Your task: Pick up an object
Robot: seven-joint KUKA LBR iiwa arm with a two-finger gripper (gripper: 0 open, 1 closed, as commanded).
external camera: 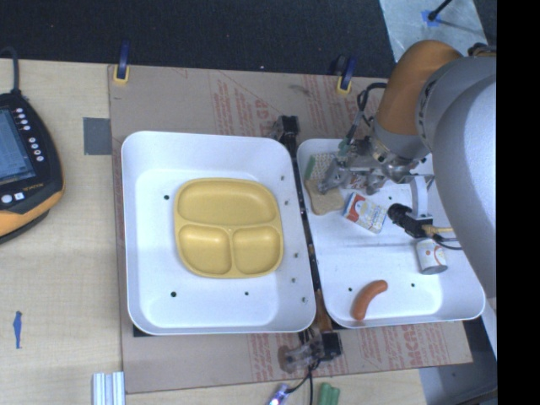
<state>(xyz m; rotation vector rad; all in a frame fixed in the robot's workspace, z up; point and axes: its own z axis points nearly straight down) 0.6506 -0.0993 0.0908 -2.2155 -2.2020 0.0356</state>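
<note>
Jaws [348, 174] low in right bin [456, 306] (grip unclear), small white carton [365, 213] — red-blue print — nearby

My arm [460, 133] is a bulky, rounded grey casing with an orange band [413, 78] above the wrist. Thin black cables loop beside that band. The gripper [337, 175] is grey metal, busy with small brackets and dark fittings.

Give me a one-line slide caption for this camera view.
Gripper low over the right bin's clutter; yellow tray sits in the left bin.
</note>
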